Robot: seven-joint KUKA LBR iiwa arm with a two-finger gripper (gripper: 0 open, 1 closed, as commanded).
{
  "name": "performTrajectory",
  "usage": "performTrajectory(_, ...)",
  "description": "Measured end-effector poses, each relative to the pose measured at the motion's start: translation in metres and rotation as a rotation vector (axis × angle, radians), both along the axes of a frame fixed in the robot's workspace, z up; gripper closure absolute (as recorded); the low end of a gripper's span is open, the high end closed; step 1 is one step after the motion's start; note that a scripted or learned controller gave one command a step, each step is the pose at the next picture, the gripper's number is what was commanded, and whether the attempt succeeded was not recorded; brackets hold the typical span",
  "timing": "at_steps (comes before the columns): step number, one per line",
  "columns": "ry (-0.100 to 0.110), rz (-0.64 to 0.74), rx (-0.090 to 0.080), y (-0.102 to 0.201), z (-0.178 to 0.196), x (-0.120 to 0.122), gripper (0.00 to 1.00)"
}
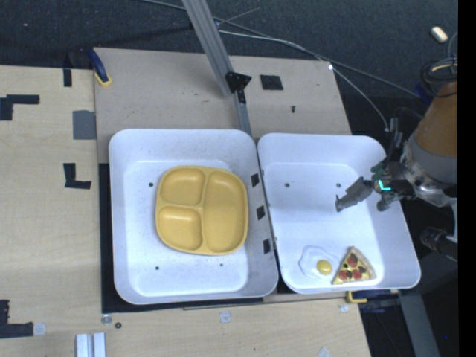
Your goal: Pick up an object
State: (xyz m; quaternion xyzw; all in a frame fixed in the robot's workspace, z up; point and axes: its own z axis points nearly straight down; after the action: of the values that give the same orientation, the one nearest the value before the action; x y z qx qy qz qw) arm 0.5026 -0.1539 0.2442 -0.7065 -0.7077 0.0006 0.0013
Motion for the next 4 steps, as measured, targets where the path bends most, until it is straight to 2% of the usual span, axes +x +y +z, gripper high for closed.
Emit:
performTrajectory(1,-0.001,0.0,0.0,0.0,0.0,0.0,0.0)
performTrajectory(2,0.003,-0.003,-0.001,-0.008,-0.049,-0.004,0.0)
performTrajectory(3,0.003,-0.002,-0.001,-0.013,-0.098,0.002,0.0)
performTrajectory(4,-0.001,0.0,-0.002,-0.003,-0.154,0.0,0.0)
